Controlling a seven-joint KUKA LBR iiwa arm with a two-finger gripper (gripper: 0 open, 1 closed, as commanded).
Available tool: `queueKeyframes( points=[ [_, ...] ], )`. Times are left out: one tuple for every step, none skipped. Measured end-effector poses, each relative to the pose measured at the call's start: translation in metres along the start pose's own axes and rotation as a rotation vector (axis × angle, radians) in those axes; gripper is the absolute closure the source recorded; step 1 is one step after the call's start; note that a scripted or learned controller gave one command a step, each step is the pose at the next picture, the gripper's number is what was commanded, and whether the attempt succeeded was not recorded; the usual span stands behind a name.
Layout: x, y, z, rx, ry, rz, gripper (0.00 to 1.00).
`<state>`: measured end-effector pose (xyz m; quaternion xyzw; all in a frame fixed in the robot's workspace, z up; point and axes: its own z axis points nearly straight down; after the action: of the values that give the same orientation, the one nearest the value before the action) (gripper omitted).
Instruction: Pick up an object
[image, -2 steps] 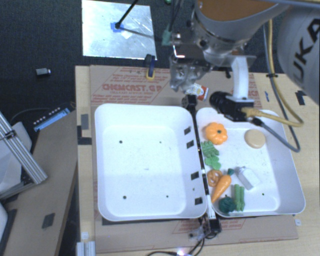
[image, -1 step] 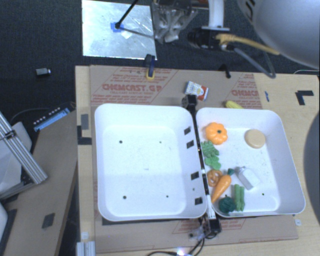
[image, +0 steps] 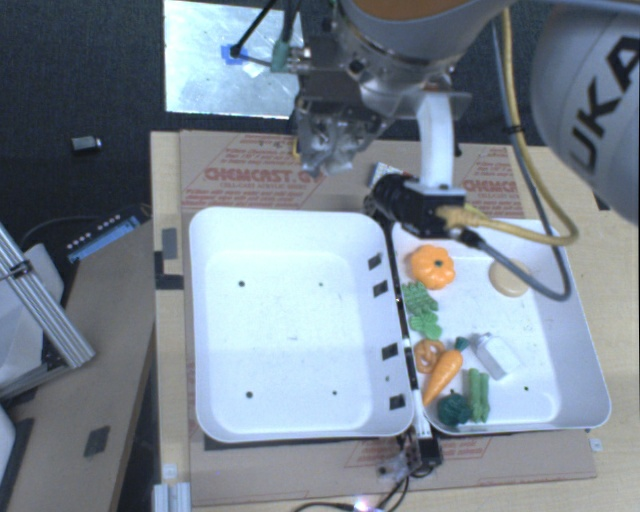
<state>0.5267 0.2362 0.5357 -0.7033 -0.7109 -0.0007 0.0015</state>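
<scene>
The right bin (image: 570, 345) holds several toy foods. An orange pumpkin (image: 432, 266) lies near its far left, with a beige disc (image: 508, 280) to its right. Below them along the left wall are a green leafy piece (image: 422, 310), a brown pretzel (image: 428, 352), a carrot (image: 443, 371), a dark green broccoli (image: 453, 408) and a green pod (image: 479, 392). A white and grey block (image: 493, 355) rests beside the carrot. My gripper (image: 326, 146) hangs high over the cardboard behind the left bin (image: 215, 300), apart from every object.
A black fitting (image: 408, 200) with a yellow cable (image: 520, 235) hangs over the far corner of the right bin. Both bins sit on a cardboard sheet (image: 250, 170). Metal rails (image: 40, 310) stand at the left.
</scene>
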Motion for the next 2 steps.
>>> queueKeyframes(
  points=[
    [-0.004,0.071,0.001,-0.005,-0.003,0.012,1.0],
    [-0.014,0.144,0.001,-0.007,-0.003,0.012,1.0]
  ],
)
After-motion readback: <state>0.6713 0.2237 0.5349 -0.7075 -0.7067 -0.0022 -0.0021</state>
